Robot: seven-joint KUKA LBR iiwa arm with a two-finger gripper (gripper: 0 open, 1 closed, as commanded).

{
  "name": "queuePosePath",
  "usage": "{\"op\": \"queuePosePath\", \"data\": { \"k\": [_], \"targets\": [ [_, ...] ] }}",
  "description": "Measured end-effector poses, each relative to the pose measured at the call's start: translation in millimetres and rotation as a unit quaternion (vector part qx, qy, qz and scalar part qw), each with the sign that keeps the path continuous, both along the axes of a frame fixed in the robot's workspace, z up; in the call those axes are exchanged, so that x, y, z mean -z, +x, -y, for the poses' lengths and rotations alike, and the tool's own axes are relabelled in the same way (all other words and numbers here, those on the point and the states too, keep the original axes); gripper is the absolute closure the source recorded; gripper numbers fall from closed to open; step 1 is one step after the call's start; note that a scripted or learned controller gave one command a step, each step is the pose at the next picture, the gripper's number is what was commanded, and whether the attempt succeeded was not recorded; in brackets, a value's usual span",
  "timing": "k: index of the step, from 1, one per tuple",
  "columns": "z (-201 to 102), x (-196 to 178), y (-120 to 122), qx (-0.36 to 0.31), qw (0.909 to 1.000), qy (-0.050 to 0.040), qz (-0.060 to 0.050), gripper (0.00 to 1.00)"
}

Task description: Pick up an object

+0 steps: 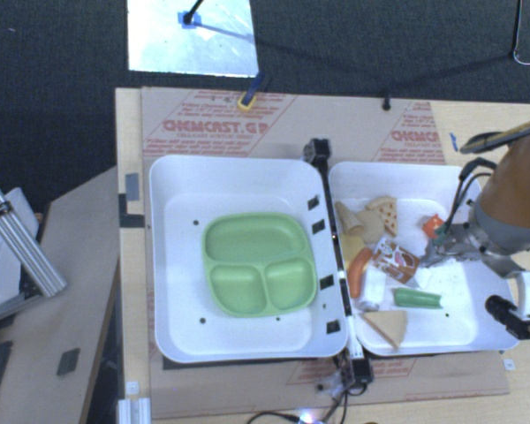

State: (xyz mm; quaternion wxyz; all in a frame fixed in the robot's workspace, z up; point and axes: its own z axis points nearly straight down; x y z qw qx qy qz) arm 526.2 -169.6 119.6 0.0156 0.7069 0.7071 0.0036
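While toy food (390, 259) lies in the right bin (459, 329), the hand (435, 253) hovers there; its grip unclear.

The desk (353, 117) is surfaced with printed brown board. Dark carpeted floor (53, 60) is seen behind it. A reflective square sheet (193, 25) is laid there.

my bench (132, 263) is pale wood, topped with a printed cardboard sheet (291, 117). on the sheet sit two shallow white bins, touching side by side: the left bin (172, 237) toward nine o'clock, the right bin (459, 325) toward three. a yellow clip (247, 102) sits at the sheet's twelve o'clock edge.
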Motion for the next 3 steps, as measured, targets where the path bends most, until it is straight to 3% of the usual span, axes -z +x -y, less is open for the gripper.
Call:
{"op": "queuePosePath", "data": {
  "k": [1,2,3],
  "targets": [
    [-2,-50,11,-0.002,0.9999,0.0074,-0.01,1.0],
    [-2,-104,13,-0.002,0.9999,0.0072,-0.01,1.0],
    [-52,-95,41,-0.005,0.9999,0.009,-0.012,1.0]
  ]
}}
